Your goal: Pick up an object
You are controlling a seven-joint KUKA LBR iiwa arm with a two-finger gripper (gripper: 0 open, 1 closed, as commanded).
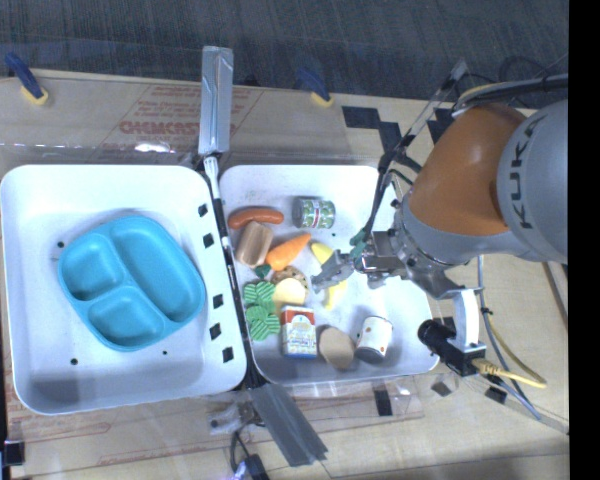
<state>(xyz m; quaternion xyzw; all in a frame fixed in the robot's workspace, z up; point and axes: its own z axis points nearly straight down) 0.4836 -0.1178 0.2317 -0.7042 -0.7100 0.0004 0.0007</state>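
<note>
While the gripper (325, 276) hangs over the right bin (365, 180) beside the yellow piece (323, 253) and carrot (288, 251), you can't tell whether its jaws are apart, and crowding may spoil your grasp.

Bins (40, 368): white. Tray (130, 281): light blue. Arm (480, 183): grey, with an orange band. Gripper (332, 272): metallic grey. Sausage (255, 216): reddish brown. Carrot (288, 251): orange. Can (314, 212): green label, silver ends. Bread piece (253, 242): tan. Leafy item (261, 308): green with a lighter grid pattern. Carton (299, 331): white with red and green print. Cup (374, 337): white with a dark mark. Bench (100, 108): tan, with red lettering.
</note>
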